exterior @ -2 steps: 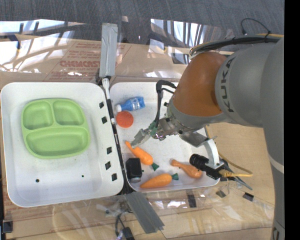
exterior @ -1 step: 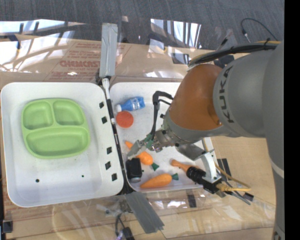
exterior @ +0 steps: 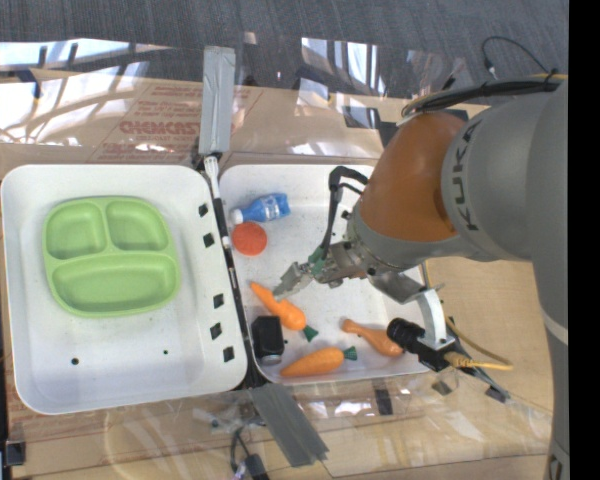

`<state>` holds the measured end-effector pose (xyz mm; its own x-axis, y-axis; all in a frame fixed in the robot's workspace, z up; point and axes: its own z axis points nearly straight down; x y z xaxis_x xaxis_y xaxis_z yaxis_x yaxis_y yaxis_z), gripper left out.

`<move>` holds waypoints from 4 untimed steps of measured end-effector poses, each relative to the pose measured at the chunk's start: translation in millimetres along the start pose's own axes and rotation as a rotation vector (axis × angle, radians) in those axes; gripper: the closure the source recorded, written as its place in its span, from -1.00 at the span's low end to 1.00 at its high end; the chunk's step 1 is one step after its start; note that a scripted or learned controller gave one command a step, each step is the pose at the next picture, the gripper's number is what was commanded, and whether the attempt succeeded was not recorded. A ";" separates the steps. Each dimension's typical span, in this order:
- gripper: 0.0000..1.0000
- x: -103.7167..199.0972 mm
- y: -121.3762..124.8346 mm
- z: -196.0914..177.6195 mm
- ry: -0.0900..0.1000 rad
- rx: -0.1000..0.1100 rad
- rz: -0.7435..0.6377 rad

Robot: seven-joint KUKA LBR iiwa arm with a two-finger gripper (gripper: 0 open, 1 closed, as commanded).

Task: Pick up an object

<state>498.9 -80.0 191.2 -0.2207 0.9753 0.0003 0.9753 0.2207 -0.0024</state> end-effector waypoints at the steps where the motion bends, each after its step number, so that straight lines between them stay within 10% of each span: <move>1: -1.00 -31.9 -14.0 79.0 -0.006 -0.012 0.006; 2: -1.00 -51.7 -30.0 80.9 0.000 -0.002 0.028; 3: -1.00 -39.2 -30.9 -36.3 -0.001 -0.003 -0.022; 4: -1.00 -39.1 -31.2 -35.6 0.000 -0.001 -0.022</move>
